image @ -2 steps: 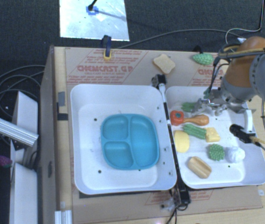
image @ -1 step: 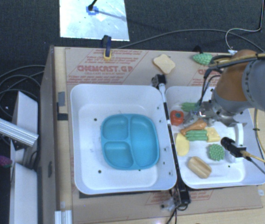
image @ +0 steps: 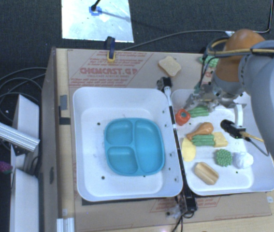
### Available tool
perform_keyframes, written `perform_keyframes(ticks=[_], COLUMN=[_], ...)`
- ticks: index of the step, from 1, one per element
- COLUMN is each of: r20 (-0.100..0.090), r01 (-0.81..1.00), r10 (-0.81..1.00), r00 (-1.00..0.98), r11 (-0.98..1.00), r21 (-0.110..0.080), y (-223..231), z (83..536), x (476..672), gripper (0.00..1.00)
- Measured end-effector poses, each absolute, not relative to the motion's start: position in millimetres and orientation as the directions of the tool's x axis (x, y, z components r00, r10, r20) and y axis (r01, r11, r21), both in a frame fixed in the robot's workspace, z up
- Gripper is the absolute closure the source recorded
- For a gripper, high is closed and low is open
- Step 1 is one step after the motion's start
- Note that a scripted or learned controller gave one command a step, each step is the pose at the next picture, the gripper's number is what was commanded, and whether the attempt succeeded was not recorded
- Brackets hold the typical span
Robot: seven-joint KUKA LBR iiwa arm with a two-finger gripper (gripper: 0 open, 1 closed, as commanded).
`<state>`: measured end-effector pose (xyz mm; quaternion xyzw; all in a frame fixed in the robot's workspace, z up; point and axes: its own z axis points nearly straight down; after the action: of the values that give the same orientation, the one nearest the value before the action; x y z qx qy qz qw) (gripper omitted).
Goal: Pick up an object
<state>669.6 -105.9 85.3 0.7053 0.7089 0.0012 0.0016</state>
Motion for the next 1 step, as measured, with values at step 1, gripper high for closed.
perform_keyframes(ticks=[1], r20=[-0.001], r01=[1.000], r10=[1.000], r00=[-0.002], r11=[0.002], r21=[0.002], y=[-103.9], z=[85.3], x=[586.6], gripper=[0.00])
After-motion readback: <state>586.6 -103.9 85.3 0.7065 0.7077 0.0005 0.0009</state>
